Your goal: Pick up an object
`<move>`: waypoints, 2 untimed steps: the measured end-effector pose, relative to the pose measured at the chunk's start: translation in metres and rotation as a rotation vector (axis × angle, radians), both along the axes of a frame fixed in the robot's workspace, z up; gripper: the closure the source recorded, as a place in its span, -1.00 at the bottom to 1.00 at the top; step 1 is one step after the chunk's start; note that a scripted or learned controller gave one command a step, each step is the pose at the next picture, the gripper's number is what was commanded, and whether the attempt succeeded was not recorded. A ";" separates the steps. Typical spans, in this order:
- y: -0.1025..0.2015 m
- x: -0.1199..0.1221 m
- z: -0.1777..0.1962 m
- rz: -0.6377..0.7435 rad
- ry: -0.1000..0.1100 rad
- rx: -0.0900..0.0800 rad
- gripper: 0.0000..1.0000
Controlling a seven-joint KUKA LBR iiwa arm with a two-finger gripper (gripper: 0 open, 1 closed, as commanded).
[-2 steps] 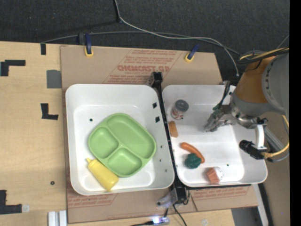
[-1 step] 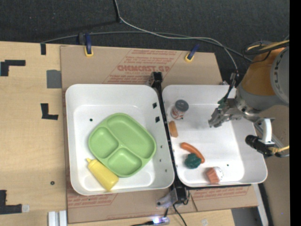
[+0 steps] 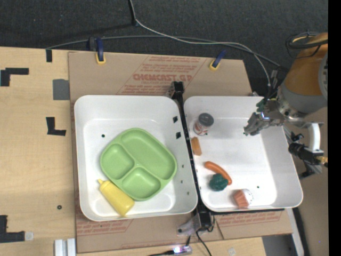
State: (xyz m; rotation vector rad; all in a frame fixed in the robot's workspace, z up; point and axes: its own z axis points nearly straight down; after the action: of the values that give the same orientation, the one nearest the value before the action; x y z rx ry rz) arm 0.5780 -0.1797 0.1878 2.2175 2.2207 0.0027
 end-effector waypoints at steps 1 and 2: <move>0.003 -0.003 0.063 0.001 -0.001 0.000 1.00; 0.049 -0.017 0.052 0.003 0.006 0.002 1.00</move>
State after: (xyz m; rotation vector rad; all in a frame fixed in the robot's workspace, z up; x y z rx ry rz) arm 0.5608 -0.1307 0.2401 2.2181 2.2279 -0.0017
